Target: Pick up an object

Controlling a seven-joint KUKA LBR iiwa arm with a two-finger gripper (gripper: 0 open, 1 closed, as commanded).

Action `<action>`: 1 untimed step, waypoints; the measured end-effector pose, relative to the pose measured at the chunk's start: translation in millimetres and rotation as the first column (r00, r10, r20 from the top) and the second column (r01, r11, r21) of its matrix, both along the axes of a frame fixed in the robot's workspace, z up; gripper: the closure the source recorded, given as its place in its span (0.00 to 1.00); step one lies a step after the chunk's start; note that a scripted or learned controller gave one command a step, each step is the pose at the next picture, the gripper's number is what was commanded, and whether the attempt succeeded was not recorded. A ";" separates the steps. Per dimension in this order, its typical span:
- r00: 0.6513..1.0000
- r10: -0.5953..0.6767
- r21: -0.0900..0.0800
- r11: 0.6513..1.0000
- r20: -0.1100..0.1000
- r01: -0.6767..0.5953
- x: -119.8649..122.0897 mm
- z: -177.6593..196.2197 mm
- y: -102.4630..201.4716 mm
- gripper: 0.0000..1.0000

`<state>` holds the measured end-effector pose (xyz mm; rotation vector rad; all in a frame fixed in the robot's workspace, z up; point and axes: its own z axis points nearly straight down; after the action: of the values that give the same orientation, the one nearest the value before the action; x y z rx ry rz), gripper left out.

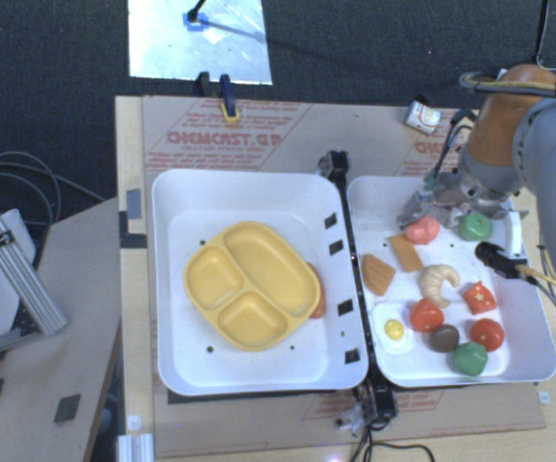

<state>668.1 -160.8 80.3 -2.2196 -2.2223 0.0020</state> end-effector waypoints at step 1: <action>1.000 0.002 -0.001 1.000 0.007 -0.002 2.2 16.4 0.2 1.00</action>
<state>670.3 -160.6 96.7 -2.2219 -2.2289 -0.0047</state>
